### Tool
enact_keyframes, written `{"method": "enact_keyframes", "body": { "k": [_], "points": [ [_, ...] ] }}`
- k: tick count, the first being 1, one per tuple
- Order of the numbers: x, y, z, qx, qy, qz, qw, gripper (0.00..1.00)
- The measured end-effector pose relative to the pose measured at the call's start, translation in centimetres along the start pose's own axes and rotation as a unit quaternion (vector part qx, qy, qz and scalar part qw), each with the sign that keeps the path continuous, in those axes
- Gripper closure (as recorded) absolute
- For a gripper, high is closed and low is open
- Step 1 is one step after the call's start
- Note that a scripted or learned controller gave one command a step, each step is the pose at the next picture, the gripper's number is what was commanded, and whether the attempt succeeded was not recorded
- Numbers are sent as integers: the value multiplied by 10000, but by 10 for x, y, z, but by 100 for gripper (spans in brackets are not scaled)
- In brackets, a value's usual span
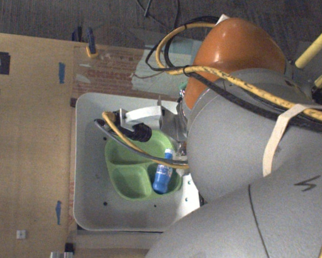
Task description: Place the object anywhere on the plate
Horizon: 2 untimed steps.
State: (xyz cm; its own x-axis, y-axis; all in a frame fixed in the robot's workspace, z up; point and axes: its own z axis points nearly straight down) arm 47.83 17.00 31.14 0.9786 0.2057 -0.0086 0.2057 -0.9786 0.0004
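Brown worktop [22,157] carries a white bin [86,203] with a green divided plate [127,185] inside. A blue object [161,178] rests on the plate's right side. The end effector [177,138] hangs just beside the plate's right rim, half hidden by the grey arm [231,161]; whether it is apart or together cannot be told.

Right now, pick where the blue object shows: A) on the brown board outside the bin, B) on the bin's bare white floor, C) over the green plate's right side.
C: the blue object overlaps the green plate at its right part, inside the white bin.
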Motion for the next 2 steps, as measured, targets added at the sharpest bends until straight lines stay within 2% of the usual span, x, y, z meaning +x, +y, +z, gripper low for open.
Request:
{"method": "enact_keyframes", "body": {
  "k": [1, 2],
  "points": [
    [5, -26, -115, -9, 25, -1774, 9841, 100],
    [9, -46, -123, -15, 12, -4662, 8847, 100]
  ]
}}
